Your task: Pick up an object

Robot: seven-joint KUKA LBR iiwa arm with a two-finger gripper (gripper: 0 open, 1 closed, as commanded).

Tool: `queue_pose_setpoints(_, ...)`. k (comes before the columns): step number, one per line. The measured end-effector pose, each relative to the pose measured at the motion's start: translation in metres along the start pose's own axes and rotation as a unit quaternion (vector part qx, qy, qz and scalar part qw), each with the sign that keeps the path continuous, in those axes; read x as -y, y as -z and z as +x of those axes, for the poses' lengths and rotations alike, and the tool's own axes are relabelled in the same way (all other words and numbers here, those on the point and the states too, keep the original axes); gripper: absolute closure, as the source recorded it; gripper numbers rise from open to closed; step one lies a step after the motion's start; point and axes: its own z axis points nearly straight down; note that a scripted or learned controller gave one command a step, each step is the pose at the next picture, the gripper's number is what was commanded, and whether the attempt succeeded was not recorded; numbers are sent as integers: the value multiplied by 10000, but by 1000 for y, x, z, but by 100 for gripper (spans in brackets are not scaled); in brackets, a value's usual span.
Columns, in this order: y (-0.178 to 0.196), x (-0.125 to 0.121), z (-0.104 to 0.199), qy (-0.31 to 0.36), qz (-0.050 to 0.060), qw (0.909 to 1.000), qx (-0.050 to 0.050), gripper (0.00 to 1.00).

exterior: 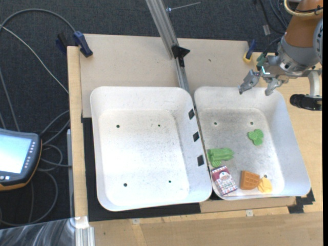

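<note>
While jaws hang spread, green toy below, apart.

- The arm enters at the upper right of the frame and reaches down and to the left.
- Its upper link is orange, topped by a pale ring at the very top right corner.
- Below the orange part sits a grey wrist section, slightly lower and to the left.
- The tool hangs from the wrist at the upper right of the frame, pointing down and leftward.
- Its two fingers are spread apart, one to the left and one to the right, with a clear gap between them.
- Nothing sits between the fingers.
</note>
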Motion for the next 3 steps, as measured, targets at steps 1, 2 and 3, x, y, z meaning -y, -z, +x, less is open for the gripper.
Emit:
queue_pose_setpoints(1,4,-1,0,7,-26,10000,11,0)
queue_pose_setpoints(2,-59,-2,-2,1,-6,10000,6,0)
queue_pose_setpoints(3,-107,-1,-2,8,-4,10000,5,0)
